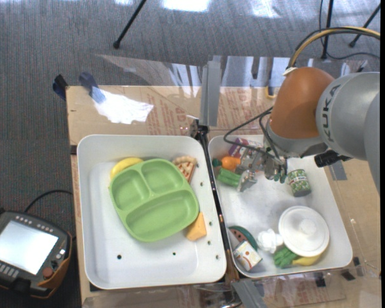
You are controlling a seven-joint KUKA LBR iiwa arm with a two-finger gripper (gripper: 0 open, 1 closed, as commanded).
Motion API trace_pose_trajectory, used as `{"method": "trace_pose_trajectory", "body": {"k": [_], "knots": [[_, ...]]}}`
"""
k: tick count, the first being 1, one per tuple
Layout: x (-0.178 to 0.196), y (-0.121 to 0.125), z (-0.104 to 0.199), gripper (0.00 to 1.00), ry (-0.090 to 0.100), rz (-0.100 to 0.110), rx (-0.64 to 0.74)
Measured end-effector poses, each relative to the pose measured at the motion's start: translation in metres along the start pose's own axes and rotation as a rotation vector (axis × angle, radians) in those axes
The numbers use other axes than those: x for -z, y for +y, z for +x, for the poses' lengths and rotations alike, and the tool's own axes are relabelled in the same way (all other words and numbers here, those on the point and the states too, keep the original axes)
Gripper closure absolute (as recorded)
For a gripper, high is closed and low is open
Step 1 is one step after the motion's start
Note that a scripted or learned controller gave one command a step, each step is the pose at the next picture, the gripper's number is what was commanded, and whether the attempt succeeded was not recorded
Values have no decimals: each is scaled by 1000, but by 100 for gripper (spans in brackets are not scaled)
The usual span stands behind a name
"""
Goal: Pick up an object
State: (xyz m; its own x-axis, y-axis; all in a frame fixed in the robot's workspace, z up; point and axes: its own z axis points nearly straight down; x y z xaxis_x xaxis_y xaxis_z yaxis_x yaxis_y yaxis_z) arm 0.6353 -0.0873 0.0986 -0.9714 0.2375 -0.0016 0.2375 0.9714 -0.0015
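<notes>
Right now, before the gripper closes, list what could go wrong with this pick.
1. The gripper hangs over crowded items in the right bin: a green piece and an orange piece lie close together, so it may catch two or nudge one aside.
2. These lie near the bin's left wall, which could block a finger.
3. The small can beside the gripper could get knocked over.

Arm (346, 111) cut off at right edge, yellow item (124, 165) half-hidden under green plate (154, 199)
</notes>
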Motion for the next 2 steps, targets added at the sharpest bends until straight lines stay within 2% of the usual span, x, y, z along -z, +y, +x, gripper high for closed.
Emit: {"method": "trace_pose_trajectory", "body": {"k": [1, 2], "knots": [[4, -22, 1, 100, 1, -2, -282], [155, -45, -5, 100, -17, -5, -259]]}}
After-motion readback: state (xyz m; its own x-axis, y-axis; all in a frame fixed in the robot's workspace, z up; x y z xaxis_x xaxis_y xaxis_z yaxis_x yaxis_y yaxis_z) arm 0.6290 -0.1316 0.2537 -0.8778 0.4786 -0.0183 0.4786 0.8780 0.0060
